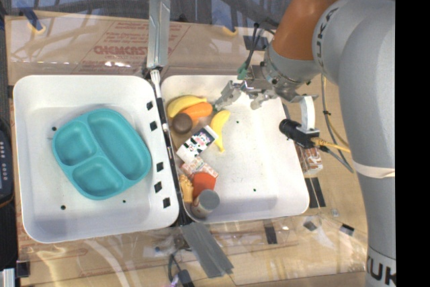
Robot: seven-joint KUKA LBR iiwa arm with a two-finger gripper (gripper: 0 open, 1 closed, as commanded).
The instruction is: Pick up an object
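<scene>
Left bin: you've got a shallow white plastic bin carrying a teal three-compartment plastic plate, lying flat near its middle.
Right bin: the second white bin has everything crowded against its left wall, right side bare.
Clutter, top to bottom: a yellow curved banana-shaped toy, an orange piece just beside it, a brown round object touching below, a smaller yellow wedge-like piece, a white carton with dark print, an orange-red block, and a grey cylindrical can at the lower corner.
In the way: you'll see these pieces touching or overlapping, so nothing stands alone.
Arm: the grey arm with its orange band reaches in from the right over the table.
Hand: your hand sits low at the orange piece, its tip touching or just above it; you cannot tell whether it's open or closed, and nothing shows clearly gripped.
</scene>
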